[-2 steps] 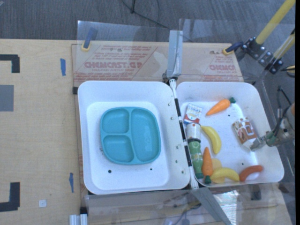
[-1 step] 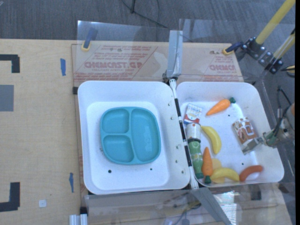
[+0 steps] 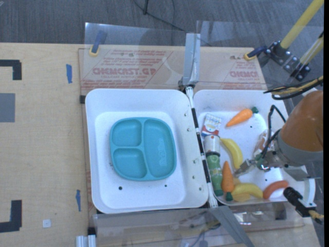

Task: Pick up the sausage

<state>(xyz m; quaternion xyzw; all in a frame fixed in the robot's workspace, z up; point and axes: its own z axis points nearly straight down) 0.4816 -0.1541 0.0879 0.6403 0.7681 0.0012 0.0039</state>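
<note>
Your wooden bench (image 3: 41, 153) carries two shallow white plastic bins side by side: the left bin (image 3: 97, 112), well away from the tool on its far side, holds a turquoise three-compartment plastic plate (image 3: 143, 148), and the right bin (image 3: 205, 98) is the one the tool reaches into. The grey arm with its orange band (image 3: 306, 125) comes in over that bin's right edge, and its two-finger gripper (image 3: 245, 167) hangs low near the bin floor, pointing toward the bins' shared divide; you cannot tell from here how far its fingers are parted, and nothing shows between them. Just beyond the tip lies a yellow plastic banana (image 3: 233, 152), with a white-capped bottle (image 3: 211, 148) farther out. Below the tip rest a second yellow banana (image 3: 247, 190) and an orange plastic carrot (image 3: 226, 176). The reddish-orange plastic sausage (image 3: 275, 188) lies just behind and below the tip, beneath the wrist, apart from the gripper. Another orange carrot (image 3: 240, 117) sits above.
</note>
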